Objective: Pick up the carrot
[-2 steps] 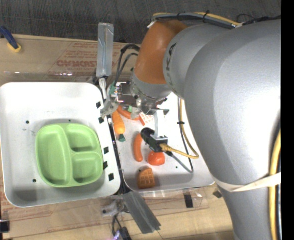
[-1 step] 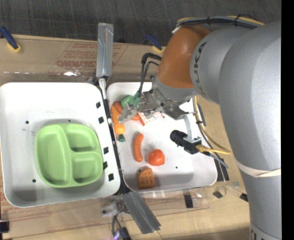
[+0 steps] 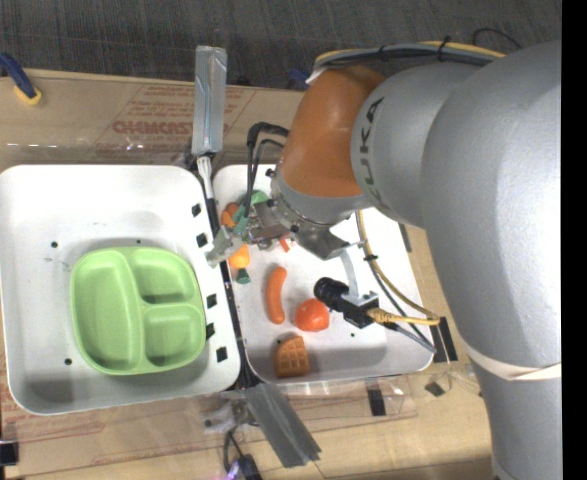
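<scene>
Camera view is showing the arm (image 3: 393,138) reaching over the right bin (image 3: 398,353), its gripper (image 3: 241,236) sitting low at that bin's left edge, near the divider. Whether the hand is clenched or released I cannot tell; the wrist is covering it. The carrot (image 3: 275,295) is lying free on the bin floor, just below the gripper and apart from it, beside a tomato (image 3: 312,315) and above a waffle (image 3: 291,356). The approach step seems to be under way. The next move likely calls for shifting toward the carrot and lining up across its narrow width. An orange piece (image 3: 239,258) by the gripper is hard to identify. The left bin (image 3: 33,208) is holding a green tray (image 3: 138,310).
</scene>
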Robot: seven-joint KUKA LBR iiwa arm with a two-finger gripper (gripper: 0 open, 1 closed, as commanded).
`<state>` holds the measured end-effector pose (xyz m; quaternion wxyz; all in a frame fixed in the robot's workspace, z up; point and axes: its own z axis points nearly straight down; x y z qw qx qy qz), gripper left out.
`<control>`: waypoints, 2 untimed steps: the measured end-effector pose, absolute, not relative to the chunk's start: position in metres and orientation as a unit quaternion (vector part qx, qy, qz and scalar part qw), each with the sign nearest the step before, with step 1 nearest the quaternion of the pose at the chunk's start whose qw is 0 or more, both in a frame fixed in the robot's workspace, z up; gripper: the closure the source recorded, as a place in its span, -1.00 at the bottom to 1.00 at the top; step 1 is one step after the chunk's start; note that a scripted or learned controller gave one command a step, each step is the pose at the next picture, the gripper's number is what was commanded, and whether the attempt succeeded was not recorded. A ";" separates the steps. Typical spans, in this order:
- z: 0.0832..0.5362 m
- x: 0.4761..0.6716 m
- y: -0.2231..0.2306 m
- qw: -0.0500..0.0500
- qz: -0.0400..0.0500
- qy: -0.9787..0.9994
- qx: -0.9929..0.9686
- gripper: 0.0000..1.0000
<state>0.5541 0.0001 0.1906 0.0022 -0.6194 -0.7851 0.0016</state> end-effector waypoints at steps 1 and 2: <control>0.192 0.575 -0.038 0.000 0.000 -0.871 -0.491 -1.00; 0.192 0.592 -0.043 0.000 0.000 -0.873 -0.487 -1.00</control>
